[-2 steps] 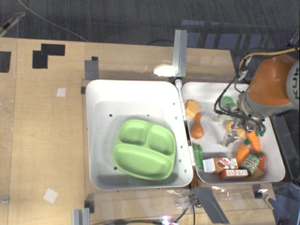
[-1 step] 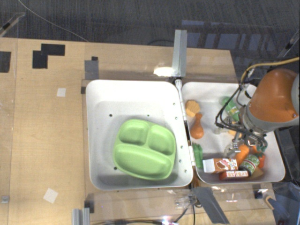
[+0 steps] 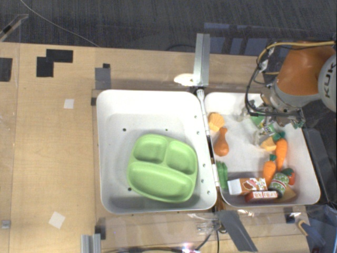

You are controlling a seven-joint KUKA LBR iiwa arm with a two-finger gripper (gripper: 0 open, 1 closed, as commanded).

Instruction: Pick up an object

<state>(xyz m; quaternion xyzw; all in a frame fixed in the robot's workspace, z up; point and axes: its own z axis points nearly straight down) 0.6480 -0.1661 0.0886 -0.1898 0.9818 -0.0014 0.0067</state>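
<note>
a small yellow wedge-shaped toy (image 3: 269, 144) lies in the upper right of the right white bin (image 3: 239, 141), just under the gripper (image 3: 270, 126), beside an orange plastic carrot (image 3: 281, 152); a green piece (image 3: 256, 121) sits by the wrist. whether the gripper has hold of anything, i cannot tell. a green sectioned plastic plate (image 3: 162, 167) fills the left white bin (image 3: 113, 115).
</note>
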